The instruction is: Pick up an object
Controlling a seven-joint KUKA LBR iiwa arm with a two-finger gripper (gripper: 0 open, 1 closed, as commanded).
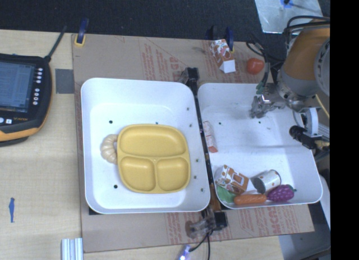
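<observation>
My gripper (pixel 260 107) hangs over the far part of the right bin (pixel 252 141), above bare white floor, with the grey arm and its orange band (pixel 305 51) behind it. Objects lie along the right bin's near edge: a small printed carton (pixel 231 179), a silver can (pixel 267 180), purple grapes (pixel 282 193), an orange carrot (pixel 251 199) and a green piece (pixel 224 195). A wrapped bar (pixel 209 136) lies by the divider. All of these are well apart from the gripper.
The left bin (pixel 95 101) holds a yellow divided tray (pixel 153 158) with a beige ridged item (pixel 108 148) tucked at its left. Outside the bins, at the back, stand a small carton (pixel 222 55) and a red ball-like fruit (pixel 255 65). A control tablet (pixel 19 96) lies far left.
</observation>
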